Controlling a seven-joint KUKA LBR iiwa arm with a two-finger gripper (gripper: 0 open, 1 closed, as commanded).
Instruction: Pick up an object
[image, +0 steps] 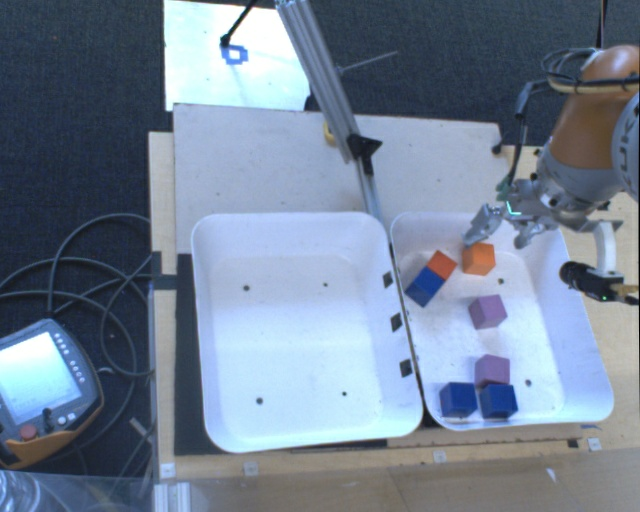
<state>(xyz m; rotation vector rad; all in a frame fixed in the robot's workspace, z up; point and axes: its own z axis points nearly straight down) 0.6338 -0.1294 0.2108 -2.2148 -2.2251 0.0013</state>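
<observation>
My gripper (500, 230) hangs over the far part of the right bin (585, 345), fingers spread open with nothing between them. An orange cube (479, 259) lies just below the left fingertip (476, 226), on the bin floor. To its left, a second orange cube (441, 265) touches a blue cube (424, 287) near the bin's left wall. A purple cube (487, 311) sits mid-bin. Another purple cube (492, 369) and two blue cubes (458, 399) (498, 400) cluster at the near edge.
The left bin (215, 300) adjoins the right one. A slanted metal pole (330, 85) crosses above the bench to the bins' shared far corner. A teach pendant (40, 390) and cables lie on the floor at left.
</observation>
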